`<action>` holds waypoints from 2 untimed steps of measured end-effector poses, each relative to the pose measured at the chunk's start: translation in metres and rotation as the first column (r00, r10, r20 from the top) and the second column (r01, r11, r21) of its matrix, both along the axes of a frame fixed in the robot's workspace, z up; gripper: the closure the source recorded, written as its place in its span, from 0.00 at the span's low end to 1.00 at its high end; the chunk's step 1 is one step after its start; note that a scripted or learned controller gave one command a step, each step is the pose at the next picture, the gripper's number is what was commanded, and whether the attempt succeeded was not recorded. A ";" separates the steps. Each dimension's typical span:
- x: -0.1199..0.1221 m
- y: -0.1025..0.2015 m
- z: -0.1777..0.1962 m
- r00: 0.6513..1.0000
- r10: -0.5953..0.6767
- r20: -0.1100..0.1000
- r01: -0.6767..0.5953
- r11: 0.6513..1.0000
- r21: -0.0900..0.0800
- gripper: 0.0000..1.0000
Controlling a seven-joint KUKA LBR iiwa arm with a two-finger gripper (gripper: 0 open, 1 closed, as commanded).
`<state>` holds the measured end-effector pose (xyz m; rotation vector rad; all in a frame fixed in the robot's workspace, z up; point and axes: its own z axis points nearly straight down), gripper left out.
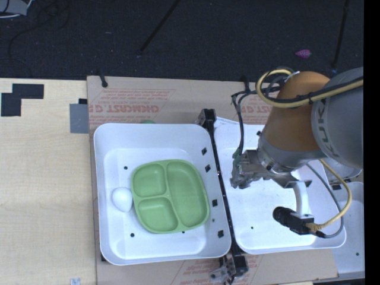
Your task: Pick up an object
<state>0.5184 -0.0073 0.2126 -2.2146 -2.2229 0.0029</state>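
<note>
Two candidate objects: green divided plate [170, 195] and small white ball [122, 199], both in left bin [110, 147], lower left of centre frame.
Plate position: flat on bin floor, three compartments up, taking most of the floor.
Ball position: touching or just beside plate's left edge; cannot tell which.
Right bin [261, 233]: lower right of centre; bare white floor visible in its lower half.
Gripper [242, 174]: at upper left part of right bin, close to the divider between bins, well apart from plate and ball.
Finger state: dark cluster under the wrist, too small and shadowed; cannot tell whether spread or closed, nothing seen held.
Arm [309, 117]: enters from right of frame, orange band above wrist, cables looping around it, covering upper part of right bin.
Black fitting [294, 218]: on white bracket at lower right, over right bin floor, cable attached.
Bench surround: cardboard sheet [148, 103] under both bins, pale wood surface [41, 189] at left of frame, dark floor [178, 22] across the top.
Step in hand: judged as pre-grasp, no object secured; pick not yet done.
Next move requires: travel leftward across divider to left bin, then descent on a chosen object.
Grasp note: plate's thin rim likely hard for two fingers; ball likely to roll if nudged.
</note>
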 end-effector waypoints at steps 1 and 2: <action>0.002 0.057 -0.005 1.000 0.001 -0.001 -0.001 1.000 0.000 1.00; 0.003 0.111 0.015 1.000 0.001 0.002 -0.001 1.000 0.000 1.00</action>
